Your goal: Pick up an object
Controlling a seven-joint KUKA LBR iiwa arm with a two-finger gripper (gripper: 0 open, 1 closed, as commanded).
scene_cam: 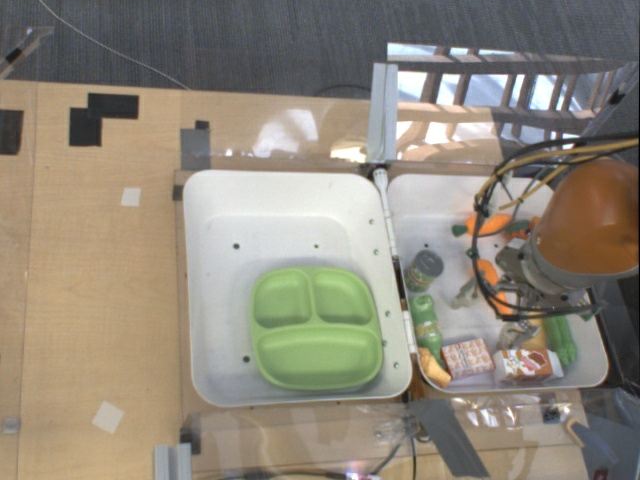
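Below the arm (pixel 590 223), small toy foods litter the right bin (pixel 440 203): orange carrot (pixel 484 225), green bottle (pixel 425 318), 2 cartons.

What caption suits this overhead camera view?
Robot arm reaches over the right bin of small items; green tray in left bin.

Right bin (pixel 440 226) held: grey round can (pixel 427 264); green bottle (pixel 424 318), lying; red-white carton (pixel 467 357); second carton (pixel 527 365); green item (pixel 561 338); orange pieces (pixel 487 225).
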